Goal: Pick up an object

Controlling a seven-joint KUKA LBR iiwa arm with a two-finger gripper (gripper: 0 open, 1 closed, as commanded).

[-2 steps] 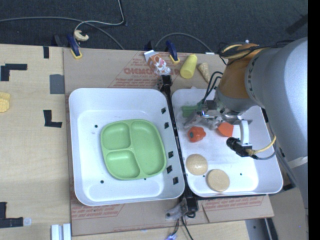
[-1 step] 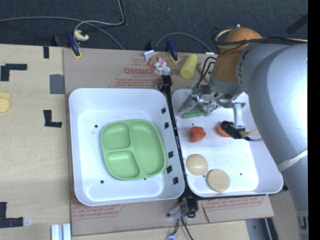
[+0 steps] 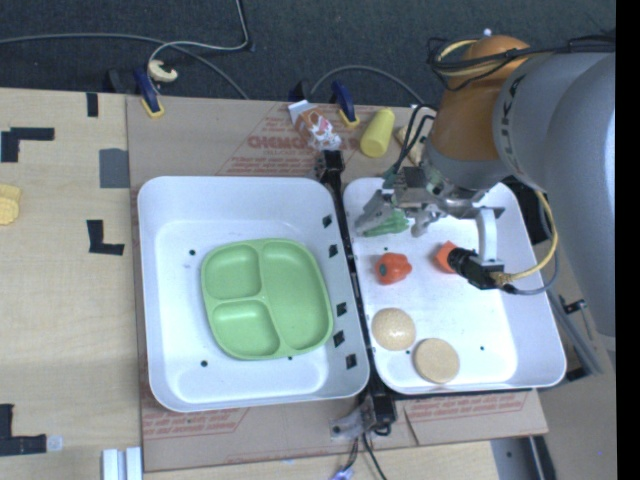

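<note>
Grey arm entering from the right edge of the view, its broad link filling the upper right corner. The orange band sits above the wrist, beyond the far edge of the right bin [image 3: 545, 363]. The wrist bends downward and leftward, carrying the tool [image 3: 400, 213] low over the bin's far left corner. A yellow cable loops around the wrist housing.

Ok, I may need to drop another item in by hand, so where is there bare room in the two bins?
Left bin: bare floor rings the green divided plate, widest along the far wall. Right bin: free patch near the right wall, beyond the two round buns. It is crowded at the far end, around the end effector, red pepper and orange piece.
</note>
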